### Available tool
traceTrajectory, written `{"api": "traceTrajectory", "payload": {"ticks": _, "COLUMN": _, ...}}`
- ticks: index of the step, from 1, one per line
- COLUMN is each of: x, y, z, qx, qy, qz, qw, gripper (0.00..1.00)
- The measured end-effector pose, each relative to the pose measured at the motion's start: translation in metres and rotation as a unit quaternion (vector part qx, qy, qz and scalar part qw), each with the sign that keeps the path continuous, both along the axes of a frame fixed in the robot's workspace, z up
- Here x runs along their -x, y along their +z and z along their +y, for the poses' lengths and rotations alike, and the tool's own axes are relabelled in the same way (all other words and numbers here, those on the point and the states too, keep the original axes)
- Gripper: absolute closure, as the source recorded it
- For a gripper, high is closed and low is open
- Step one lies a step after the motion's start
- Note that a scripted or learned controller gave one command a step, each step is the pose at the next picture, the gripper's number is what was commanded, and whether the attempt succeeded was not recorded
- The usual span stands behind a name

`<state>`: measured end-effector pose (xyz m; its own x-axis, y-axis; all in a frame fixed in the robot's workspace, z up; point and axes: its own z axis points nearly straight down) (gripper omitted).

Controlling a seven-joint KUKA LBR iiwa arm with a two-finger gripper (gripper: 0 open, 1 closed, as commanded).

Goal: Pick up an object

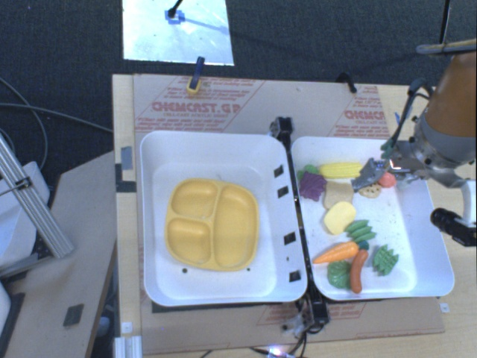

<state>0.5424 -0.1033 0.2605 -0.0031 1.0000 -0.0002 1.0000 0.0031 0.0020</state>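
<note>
The right bin (pixel 441 273) holds several toy foods: a corn cob (pixel 339 170), purple grapes (pixel 311 186), a pale yellow slice (pixel 340 217), a carrot (pixel 337 253), a red sausage (pixel 358 270) and green pieces (pixel 385 259). My gripper (pixel 370 176) hangs low over the bin's far right part, just right of the corn. A brown cookie (pixel 371 192) lies right under its tip, and a small red-orange piece (pixel 387 179) sits beside it. Nothing is visibly lifted off the bin floor.
The left bin (pixel 156 155) holds a yellow divided plate (pixel 214 223). A black hinge strip (pixel 292 200) runs between the bins. A black part (pixel 453 226) juts in at the right edge. A blue-yellow tool (pixel 196 77) lies behind the bins.
</note>
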Motion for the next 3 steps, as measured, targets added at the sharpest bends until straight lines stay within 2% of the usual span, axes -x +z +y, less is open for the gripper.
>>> {"api": "traceTrajectory", "payload": {"ticks": 1, "x": 0.057, "y": -0.089, "z": 0.017, "qx": -0.0017, "qy": -0.001, "qz": 0.006, "qw": 1.0, "gripper": 0.0}}
{"api": "traceTrajectory", "payload": {"ticks": 2, "x": 0.013, "y": -0.144, "z": -0.015, "qx": 0.0003, "qy": -0.002, "qz": 0.001, "qw": 1.0, "gripper": 0.0}}
{"api": "traceTrajectory", "payload": {"ticks": 3, "x": 0.057, "y": -0.075, "z": -0.081, "qx": 0.0023, "qy": -0.005, "qz": -0.001, "qw": 1.0, "gripper": 0.0}}
